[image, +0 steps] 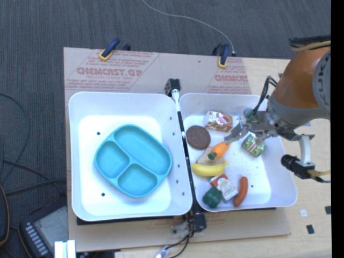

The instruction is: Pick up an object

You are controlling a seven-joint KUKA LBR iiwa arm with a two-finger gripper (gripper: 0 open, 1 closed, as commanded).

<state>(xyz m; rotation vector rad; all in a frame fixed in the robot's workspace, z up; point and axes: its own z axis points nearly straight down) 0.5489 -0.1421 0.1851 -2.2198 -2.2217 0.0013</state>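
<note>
From the overhead camera, two shallow white plastic bins sit side by side on a pale board bench (107,74) printed with red lettering and held by blue-and-yellow clamps (109,48) along its far edge. The left bin (80,112) has smooth, rounded walls and carries a glossy turquoise plastic plate (133,160), oval in outline and moulded into three compartments, set at a slant on the bin floor.

The right bin (279,192) holds a scatter of small toy foods. A flat, round, dark brown cookie (198,137) lies near the divider between the bins. Beyond it rests a crinkled red-and-white snack packet (219,121). An orange, tapered carrot (218,149) lies just above a curved, smooth yellow banana (209,169). Toward the near wall sit a blocky green pepper (212,197), a small red-and-white carton (227,187) touching it, and a slim red-orange sausage (241,191) lying slantwise beside that. A shiny green-and-white wrapped packet (253,145) lies right of the carrot.

The grey arm with its orange band (301,77) comes in from the right, and the metal two-finger gripper (240,130) hangs low over the right bin between the snack packet and the green-and-white packet, its tip pointing toward the carrot. Whether it is released or clenched cannot be told here, and nothing is visibly held.
</note>
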